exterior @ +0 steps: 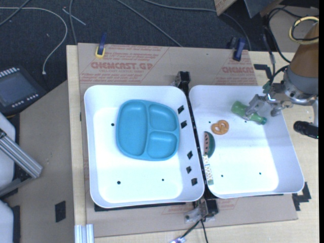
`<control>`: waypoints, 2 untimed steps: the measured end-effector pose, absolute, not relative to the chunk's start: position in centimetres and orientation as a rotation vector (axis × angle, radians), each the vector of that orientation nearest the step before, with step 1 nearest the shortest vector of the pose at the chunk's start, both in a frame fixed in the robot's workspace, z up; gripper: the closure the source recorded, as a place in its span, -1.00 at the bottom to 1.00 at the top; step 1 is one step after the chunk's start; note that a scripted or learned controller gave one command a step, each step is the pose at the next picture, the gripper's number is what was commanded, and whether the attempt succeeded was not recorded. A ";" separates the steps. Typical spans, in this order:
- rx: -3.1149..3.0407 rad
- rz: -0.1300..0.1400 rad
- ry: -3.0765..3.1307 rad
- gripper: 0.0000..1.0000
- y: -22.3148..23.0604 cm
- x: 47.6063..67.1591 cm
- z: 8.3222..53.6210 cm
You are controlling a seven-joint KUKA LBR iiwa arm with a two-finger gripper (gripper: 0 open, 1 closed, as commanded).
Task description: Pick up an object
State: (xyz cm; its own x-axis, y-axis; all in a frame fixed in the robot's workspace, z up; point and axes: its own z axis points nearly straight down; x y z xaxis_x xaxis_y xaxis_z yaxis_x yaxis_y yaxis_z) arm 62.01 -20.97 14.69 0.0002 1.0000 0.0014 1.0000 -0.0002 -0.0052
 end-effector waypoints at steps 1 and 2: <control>-2.217 0.001 -2.221 -1.00 -20.0 62.0 10.1; -2.226 -0.006 -2.231 -1.00 -20.1 62.5 9.2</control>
